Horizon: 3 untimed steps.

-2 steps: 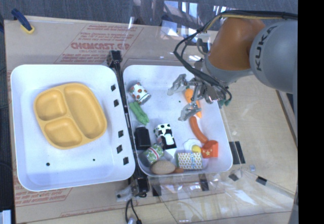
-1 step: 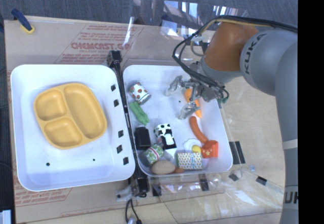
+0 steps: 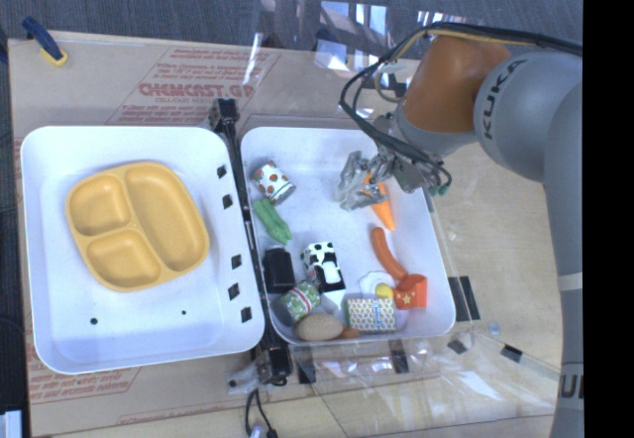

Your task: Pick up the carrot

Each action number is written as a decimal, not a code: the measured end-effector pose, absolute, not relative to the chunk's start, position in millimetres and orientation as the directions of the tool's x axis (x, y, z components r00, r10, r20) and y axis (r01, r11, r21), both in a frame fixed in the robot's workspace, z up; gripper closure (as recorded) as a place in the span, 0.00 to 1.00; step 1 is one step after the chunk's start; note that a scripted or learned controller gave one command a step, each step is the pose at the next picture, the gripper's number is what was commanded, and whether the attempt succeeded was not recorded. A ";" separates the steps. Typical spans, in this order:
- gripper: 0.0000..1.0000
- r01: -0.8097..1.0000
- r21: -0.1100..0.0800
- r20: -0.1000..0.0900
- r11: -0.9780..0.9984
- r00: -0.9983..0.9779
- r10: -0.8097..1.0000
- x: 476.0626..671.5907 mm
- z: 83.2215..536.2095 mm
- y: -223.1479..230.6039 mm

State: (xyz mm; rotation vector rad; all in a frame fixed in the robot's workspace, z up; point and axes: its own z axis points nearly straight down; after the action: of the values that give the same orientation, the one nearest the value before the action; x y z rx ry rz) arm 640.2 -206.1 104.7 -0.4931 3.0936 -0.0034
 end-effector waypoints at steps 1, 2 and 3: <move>1.00 -0.030 -0.004 -0.011 1.000 -1.000 -0.030 649.0 211.1 -204.6; 1.00 0.172 0.000 0.001 0.985 -0.985 0.172 640.3 197.4 -160.0; 1.00 -0.198 0.001 0.003 0.980 -0.980 -0.198 568.9 102.2 -189.5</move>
State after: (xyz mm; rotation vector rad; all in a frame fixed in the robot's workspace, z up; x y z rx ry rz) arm 568.9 -189.5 102.2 -0.3129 3.1292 0.0013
